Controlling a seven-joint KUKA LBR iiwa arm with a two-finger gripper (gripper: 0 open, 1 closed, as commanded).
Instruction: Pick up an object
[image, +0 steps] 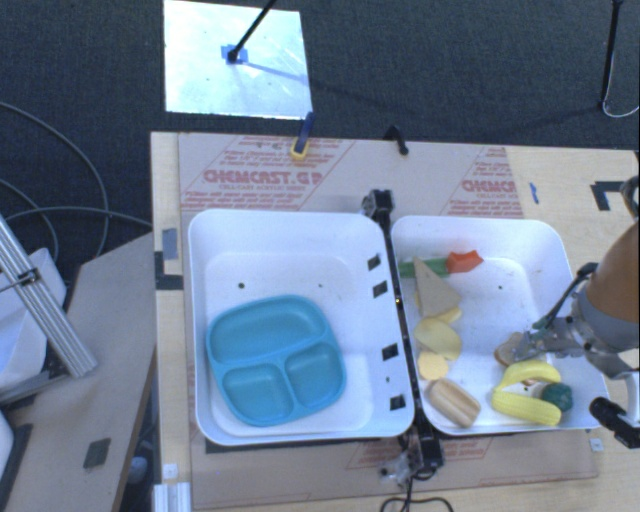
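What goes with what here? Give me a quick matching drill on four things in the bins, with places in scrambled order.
Things:
1. blue divided tray
2. orange piece
3. bread roll
4. gripper

Places:
A. near edge of the right bin, by the divider
B. far side of the right bin
C. left bin
D. right side of the right bin, above the yellow pieces

Pairs: 1-C, 2-B, 3-A, 4-D
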